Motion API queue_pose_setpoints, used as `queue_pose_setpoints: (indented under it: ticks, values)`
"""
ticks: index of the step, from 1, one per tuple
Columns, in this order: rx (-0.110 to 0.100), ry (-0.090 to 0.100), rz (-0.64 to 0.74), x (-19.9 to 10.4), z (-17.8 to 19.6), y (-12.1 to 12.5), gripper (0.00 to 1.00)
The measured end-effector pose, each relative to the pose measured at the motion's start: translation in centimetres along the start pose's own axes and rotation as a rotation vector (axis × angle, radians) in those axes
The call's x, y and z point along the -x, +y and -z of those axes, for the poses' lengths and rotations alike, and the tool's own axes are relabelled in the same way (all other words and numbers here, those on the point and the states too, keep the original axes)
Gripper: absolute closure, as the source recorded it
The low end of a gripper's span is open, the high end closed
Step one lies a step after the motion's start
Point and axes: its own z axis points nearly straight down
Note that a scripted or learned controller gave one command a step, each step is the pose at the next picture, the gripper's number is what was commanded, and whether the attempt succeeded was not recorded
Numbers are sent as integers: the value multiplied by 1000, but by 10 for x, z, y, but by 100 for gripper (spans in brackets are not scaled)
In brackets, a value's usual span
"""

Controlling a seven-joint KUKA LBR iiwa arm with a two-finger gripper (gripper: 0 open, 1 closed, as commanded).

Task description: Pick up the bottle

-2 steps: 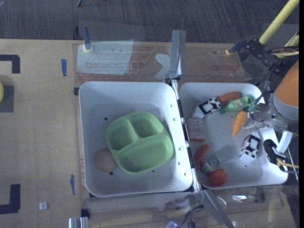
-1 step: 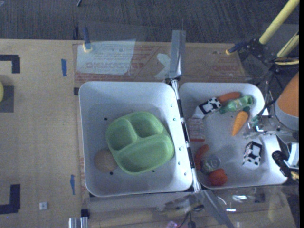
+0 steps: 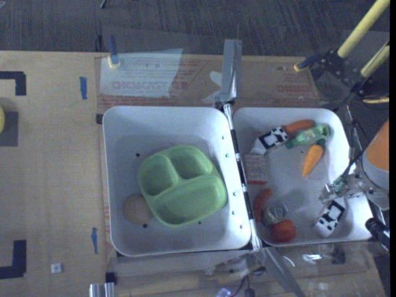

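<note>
The bottle point(image 3: 308, 135) is pale green and lies on its side near the far wall of the right bin point(image 3: 291, 239). An orange carrot point(image 3: 299, 126) lies just behind it and a second carrot point(image 3: 312, 158) just in front. My gripper point(image 3: 337, 187) hangs low over the right side of that bin, well in front of the bottle and apart from it. The arm's orange band point(image 3: 378, 153) is at the right edge. Nothing shows held in the gripper.
The right bin also holds a black-and-white toy point(image 3: 270, 138) left of the bottle, another point(image 3: 330, 217) just below the gripper, and red pieces point(image 3: 283, 229) at the front. The left bin point(image 3: 117, 166) holds a green divided plate point(image 3: 181, 184) and a beige ball point(image 3: 136, 208).
</note>
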Motion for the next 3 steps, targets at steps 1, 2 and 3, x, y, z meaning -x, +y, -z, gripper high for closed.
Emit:
queue_pose_setpoints:
  ticks: [1, 2, 3]
  values:
    - [0, 0, 250, 1, -1, -10, 100]
    - [0, -1, 588, 1, -1, -10, 100]
    - [-1, 2, 938, 5, 30, 29, 100]
